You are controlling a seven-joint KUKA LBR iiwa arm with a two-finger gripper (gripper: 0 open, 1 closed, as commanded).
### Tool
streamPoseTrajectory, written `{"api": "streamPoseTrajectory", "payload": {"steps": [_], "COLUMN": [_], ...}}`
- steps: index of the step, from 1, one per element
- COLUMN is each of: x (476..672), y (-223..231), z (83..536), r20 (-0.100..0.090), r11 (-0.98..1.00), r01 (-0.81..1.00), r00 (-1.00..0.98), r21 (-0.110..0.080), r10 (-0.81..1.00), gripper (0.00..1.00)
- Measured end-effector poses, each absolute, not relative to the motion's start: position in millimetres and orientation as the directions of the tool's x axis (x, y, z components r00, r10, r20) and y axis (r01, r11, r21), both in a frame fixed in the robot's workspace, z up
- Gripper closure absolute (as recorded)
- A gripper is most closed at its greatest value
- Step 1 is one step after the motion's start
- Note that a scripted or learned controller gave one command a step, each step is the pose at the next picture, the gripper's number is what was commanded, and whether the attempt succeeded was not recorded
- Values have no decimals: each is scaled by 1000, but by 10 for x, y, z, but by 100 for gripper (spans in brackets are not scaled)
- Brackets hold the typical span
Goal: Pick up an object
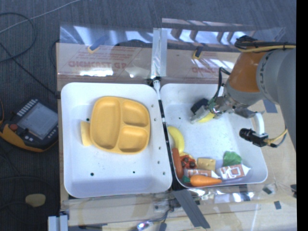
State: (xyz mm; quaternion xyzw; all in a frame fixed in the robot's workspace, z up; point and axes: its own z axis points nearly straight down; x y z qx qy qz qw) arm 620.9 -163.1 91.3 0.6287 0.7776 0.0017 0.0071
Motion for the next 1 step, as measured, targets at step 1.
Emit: {"api": "streamPoseTrajectory", "payload": {"steps": [1], "x": [5919], "y": [-1626], "z": [919], "r20": [-3], "r11": [4], "r01": [1000], "r00": [-4], "r21": [18], "r10": [1000], "gripper": [0]}}
